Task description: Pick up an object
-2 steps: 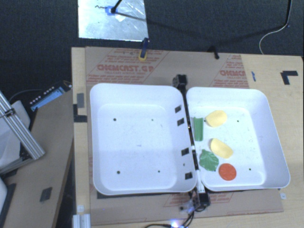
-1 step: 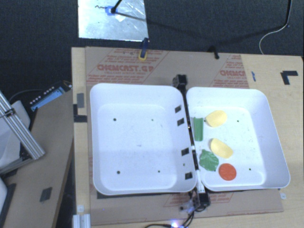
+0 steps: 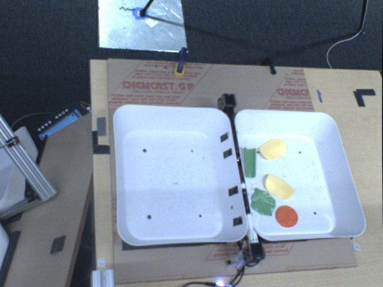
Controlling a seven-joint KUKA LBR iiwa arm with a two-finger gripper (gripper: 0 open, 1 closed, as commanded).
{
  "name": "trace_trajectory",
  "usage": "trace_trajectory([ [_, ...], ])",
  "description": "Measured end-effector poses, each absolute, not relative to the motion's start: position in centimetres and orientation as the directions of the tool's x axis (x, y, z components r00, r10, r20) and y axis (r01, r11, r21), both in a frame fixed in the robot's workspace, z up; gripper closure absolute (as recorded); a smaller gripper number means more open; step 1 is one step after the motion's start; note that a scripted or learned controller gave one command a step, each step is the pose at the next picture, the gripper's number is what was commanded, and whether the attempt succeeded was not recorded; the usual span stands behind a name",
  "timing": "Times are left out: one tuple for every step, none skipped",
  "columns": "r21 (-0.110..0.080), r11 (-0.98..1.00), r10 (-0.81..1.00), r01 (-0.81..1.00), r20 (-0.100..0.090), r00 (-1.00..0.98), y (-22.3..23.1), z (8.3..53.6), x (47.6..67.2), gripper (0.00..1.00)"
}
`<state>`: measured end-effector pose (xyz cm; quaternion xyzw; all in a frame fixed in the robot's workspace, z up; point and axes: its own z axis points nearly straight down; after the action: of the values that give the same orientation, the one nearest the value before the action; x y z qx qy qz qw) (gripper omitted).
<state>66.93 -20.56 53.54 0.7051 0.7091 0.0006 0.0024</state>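
I count two white bins: one on the left and one on the right. In the right one lie two yellow pieces, two green pieces and one orange disc.

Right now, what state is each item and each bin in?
upper yellow piece: lying flat in the right bin, apart from the others
green strip: flat, by the divider
lower yellow piece: flat, beside the green leaf
green leaf: flat
orange disc: flat
left bin: upright, level
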Motion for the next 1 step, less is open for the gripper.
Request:
trace_trajectory([
  [0.001,0.004,1.0,1.0,0.001,-0.004,-18.5,53.57,62.19,1.0],
])
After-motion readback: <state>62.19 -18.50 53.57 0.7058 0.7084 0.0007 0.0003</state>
